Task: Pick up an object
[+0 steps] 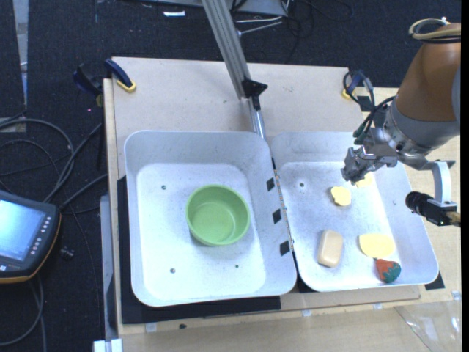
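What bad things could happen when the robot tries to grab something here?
1. The pincer hangs near the small yellow piece, which looks flat and thin; it might slip away instead of being caught.
2. That piece sits close to the far wall of the right bin, so the pincer could bump the wall.
3. The beige block, the yellow disc and the red and teal toy sit close together; grabbing one might shove another.

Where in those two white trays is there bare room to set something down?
The left white bin has open floor all around the round green bowl, widest at its near and left edges. In the right white bin, the strip beside the divider is bare. Its right half is crowded: small yellow piece, beige block, flat yellow piece, red-and-teal object, with the gripper above.
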`<state>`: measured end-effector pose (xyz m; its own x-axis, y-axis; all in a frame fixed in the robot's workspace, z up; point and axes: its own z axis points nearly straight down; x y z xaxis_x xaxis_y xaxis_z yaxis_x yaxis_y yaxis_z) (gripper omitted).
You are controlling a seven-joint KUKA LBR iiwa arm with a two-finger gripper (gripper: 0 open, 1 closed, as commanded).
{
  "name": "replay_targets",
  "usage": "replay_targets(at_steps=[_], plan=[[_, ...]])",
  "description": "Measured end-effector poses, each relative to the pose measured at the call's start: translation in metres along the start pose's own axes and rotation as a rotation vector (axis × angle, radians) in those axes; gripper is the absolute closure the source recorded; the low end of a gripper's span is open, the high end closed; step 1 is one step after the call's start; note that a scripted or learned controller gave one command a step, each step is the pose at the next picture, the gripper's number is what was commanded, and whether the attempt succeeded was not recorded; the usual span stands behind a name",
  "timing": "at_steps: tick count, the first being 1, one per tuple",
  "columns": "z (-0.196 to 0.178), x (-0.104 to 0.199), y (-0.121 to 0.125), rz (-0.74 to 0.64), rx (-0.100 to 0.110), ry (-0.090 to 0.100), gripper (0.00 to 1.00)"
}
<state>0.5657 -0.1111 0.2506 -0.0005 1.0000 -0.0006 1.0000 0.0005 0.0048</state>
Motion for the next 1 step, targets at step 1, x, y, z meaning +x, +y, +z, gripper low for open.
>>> replay_targets(at_steps=[1], plan=[[0.0116,0.0497,0.0193,-0.004,0.006,0.002,1.0]])
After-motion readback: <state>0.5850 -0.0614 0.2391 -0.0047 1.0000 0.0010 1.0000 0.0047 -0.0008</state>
